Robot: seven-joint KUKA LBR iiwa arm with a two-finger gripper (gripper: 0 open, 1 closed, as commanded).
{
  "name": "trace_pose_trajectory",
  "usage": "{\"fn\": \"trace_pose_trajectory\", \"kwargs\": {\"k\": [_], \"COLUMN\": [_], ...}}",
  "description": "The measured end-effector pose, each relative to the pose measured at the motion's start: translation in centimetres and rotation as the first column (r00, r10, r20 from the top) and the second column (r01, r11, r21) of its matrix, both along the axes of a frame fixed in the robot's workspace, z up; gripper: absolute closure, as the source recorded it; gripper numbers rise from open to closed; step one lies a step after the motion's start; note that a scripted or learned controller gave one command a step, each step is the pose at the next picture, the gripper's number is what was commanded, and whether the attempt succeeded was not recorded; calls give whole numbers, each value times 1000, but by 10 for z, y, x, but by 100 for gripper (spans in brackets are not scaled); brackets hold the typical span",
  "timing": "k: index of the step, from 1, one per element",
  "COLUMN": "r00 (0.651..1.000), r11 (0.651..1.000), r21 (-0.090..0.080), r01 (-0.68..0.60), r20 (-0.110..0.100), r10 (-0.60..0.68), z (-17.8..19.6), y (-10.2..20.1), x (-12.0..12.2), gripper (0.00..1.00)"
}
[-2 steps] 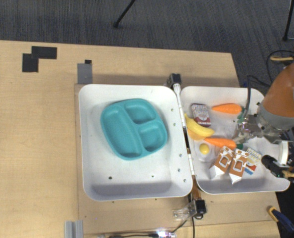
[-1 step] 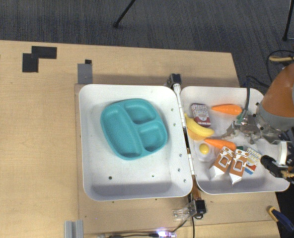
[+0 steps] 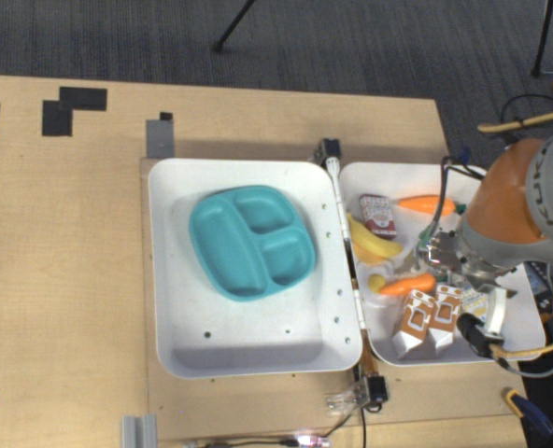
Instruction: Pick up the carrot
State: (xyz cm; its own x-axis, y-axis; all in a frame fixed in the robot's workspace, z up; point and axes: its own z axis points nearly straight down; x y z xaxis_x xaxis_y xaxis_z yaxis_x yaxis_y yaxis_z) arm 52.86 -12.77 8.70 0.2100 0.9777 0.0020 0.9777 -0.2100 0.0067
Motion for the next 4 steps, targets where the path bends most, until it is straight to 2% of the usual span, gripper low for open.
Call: {"fn": "trace_pose_trajectory", "kwargs": {"k": [1, 2, 3, 4], "r00": [1000, 1000, 999, 999], "r11": [1000, 1000, 999, 999], "r21": [-1, -1, -3, -1], "r01": [-4, -4, 49, 42], "r20": [7, 7, 9, 17], "r10": [4, 4, -49, -42], "z": [12, 12, 2, 14], "y": [0, 0, 30, 32], "x": [3, 3, -37, -33], "gripper": [100, 0, 0, 100]}}
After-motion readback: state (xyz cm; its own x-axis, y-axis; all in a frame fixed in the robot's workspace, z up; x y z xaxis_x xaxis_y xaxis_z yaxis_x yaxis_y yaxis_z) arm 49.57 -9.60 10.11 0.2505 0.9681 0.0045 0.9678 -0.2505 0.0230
